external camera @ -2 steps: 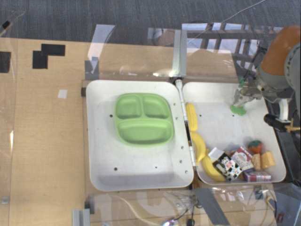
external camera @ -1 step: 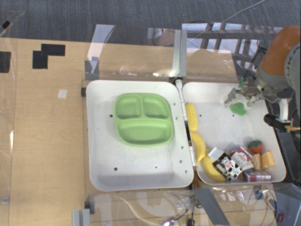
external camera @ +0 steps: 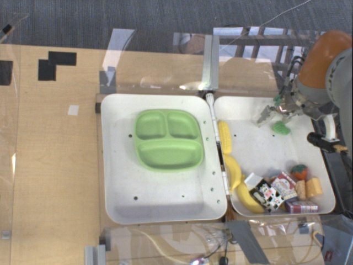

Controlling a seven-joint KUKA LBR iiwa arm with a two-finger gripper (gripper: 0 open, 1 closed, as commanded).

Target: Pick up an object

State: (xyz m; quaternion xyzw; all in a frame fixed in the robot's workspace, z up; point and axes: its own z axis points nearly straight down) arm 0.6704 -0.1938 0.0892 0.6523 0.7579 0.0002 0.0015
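Note:
My gripper [external camera: 278, 113] hangs over the back of the right bin [external camera: 325, 206], with its fingers spread open and nothing between them. A small green object [external camera: 282, 128] lies on the bin floor just in front of the gripper, apart from the fingers. Along the bin's left wall lie a yellow corn cob [external camera: 224, 137] and, nearer the front, a banana [external camera: 242, 187].
Small items pile in the right bin's front corner: a black-and-white box [external camera: 263, 194], a red-and-white box [external camera: 284, 185], a red fruit [external camera: 299, 171], an orange piece [external camera: 313, 187] and a pink box [external camera: 301, 207]. A green divided plate [external camera: 168, 139] lies in the left bin [external camera: 118, 203].

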